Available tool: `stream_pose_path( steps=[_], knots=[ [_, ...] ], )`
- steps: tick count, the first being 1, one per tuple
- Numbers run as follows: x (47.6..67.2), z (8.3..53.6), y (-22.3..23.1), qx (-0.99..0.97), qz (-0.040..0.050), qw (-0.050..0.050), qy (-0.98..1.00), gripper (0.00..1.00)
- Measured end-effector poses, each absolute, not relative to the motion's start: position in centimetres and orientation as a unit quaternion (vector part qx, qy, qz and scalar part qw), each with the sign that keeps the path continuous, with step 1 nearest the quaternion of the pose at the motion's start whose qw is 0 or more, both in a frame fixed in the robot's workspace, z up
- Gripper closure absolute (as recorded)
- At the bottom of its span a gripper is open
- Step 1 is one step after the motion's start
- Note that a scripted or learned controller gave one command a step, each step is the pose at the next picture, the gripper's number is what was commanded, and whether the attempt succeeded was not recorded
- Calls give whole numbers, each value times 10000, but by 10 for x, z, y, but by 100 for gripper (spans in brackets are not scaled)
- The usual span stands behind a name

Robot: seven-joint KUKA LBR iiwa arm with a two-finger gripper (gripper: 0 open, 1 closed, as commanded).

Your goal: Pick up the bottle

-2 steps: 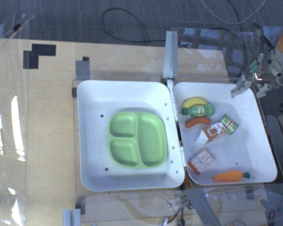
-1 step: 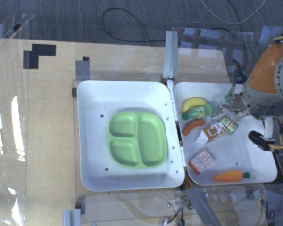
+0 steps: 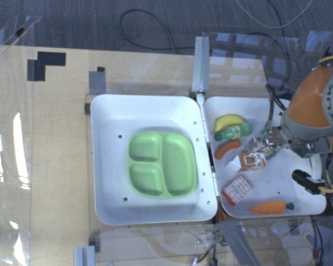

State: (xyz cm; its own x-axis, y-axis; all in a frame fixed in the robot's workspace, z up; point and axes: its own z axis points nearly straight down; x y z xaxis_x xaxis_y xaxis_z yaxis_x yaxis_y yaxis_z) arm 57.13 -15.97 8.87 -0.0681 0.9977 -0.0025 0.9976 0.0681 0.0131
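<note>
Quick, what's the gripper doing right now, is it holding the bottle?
Gripper: cannot be told whether open or closed; it sits low in the right bin. The bottle lies apart, beside the banana.

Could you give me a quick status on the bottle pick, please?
Gripper low in right bin. Bottle lies apart, not held. Banana touches it behind, sausage just in front.

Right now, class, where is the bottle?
The green bottle lies in the right bin, near its top left corner, just below the banana and above the sausage.
</note>
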Motion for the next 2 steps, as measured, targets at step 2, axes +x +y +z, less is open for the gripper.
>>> stream_pose_path(
  steps=[2],
  knots=[
    [550, 209, -113, 7069, 18, 24, 7073, 100]
  ],
)
